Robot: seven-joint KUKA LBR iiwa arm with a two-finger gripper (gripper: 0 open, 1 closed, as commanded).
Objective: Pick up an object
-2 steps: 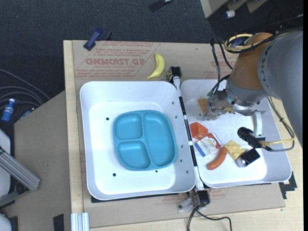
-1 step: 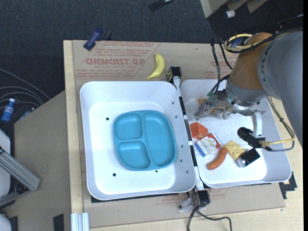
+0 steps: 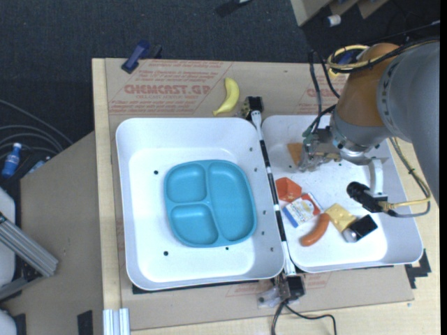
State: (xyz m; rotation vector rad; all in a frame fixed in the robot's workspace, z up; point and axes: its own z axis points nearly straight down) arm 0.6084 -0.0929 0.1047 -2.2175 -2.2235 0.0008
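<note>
Orange-tan and small, the wedge [image 3: 296, 152] is the thing nearest to me. It lies in the right bin [image 3: 394, 246], up by the far wall and close to the divider between the two bins. My jaws hang low over that bin's floor just beside it, on the side away from the divider, so the wedge sits toward the view's left of them. I cannot tell whether it touches them or lies slightly apart. My own wrist covers the tips, so I also cannot tell whether the jaws are apart or together, and nothing shows between them that I could call held.

I judge the coming move turns on that small sideways offset: I would need to shift toward the divider before closing. The wedge is too small for me to read a long axis.

Nearer the camera, well apart from me, lie a red piece [image 3: 287, 186], a packet [image 3: 302, 209], a sausage [image 3: 314, 231] and a yellow block [image 3: 340, 216]. The sausage's long axis runs on a slant, rising toward the view's right.

A blue divided plate [image 3: 209, 202] rests in the left bin [image 3: 140, 215], and a banana [image 3: 228, 98] lies outside on the surface [image 3: 167, 82].
</note>
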